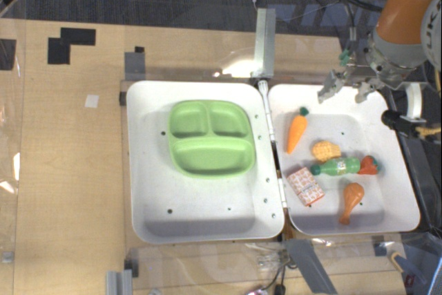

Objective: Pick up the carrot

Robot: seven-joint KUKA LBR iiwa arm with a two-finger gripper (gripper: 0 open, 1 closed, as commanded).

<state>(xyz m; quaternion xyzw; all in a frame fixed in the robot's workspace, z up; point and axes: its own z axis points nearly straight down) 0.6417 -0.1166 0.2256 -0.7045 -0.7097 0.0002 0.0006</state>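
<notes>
Across left bin (148, 211): green divided plate (209, 137) lying flat near middle, nothing else noted. Across right bin (407, 214): carrot (296, 132) at upper left, close to dividing rim, leafy green tip pointing toward far wall, narrow orange end pointing toward near side, lying clear of neighbours. Below carrot: pink-checked packet (305, 186). Further right: yellow corn piece (326, 150) touching green bottle (336, 167), with red item (370, 165) at bottle's right end; orange drumstick (351, 201) nearer front wall. Above far right corner of that bin: gripper (350, 84) hovering over the rim, fingers spread apart, nothing between them, well apart from carrot. Judged handling: toy carrot, likely light, stiff and smooth plastic, tapered, so prone to slipping out toward thin end. Best hold judged across thick upper half, just below green top, fingers closing across short axis; open floor either side leaves room for both fingers.
</notes>
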